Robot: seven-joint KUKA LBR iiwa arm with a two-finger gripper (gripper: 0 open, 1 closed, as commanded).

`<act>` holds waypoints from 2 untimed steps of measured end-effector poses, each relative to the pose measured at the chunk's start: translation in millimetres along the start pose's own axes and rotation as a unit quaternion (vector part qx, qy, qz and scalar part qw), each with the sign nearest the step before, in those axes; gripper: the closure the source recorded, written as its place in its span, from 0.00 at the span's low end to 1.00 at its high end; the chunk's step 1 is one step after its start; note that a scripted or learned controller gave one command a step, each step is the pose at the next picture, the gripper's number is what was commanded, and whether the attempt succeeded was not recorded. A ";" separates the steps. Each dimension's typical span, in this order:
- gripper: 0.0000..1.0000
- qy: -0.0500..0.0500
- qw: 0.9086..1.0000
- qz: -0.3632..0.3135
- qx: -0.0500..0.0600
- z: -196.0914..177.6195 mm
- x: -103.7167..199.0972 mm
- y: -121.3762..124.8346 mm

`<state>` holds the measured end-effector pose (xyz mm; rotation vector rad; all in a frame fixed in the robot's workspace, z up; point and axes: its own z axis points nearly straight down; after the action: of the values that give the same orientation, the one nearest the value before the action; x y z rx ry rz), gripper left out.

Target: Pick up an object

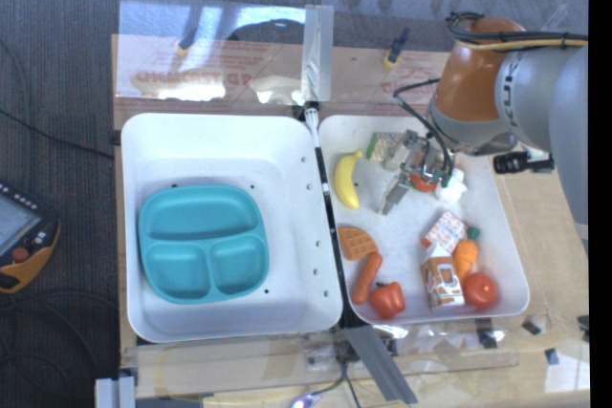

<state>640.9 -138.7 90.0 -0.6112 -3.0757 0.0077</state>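
My gripper (408,181) hangs low over the back of the right bin (507,225), fingers apart and pointing down-left, nothing clearly between them. A small red piece (424,184) lies right beside it, with a white item (452,187) just to the right. A yellow banana (346,182) lies to the gripper's left by the divider. A green-and-white packet (382,146) sits just behind it.
The front of the right bin holds a waffle (356,242), an orange sausage-shaped piece (366,276), a red pepper (387,300), two small cartons (440,282), a carrot (466,256) and a tomato (481,289). A teal divided plate (203,239) lies in the left bin (191,143).
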 end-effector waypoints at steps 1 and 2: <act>0.00 -0.007 0.998 -0.057 -0.002 -0.3 64.8 -18.2; 1.00 -0.011 0.998 -0.057 -0.002 -11.6 62.9 -17.1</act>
<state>576.3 -130.4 102.0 -0.4363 -3.1268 0.0085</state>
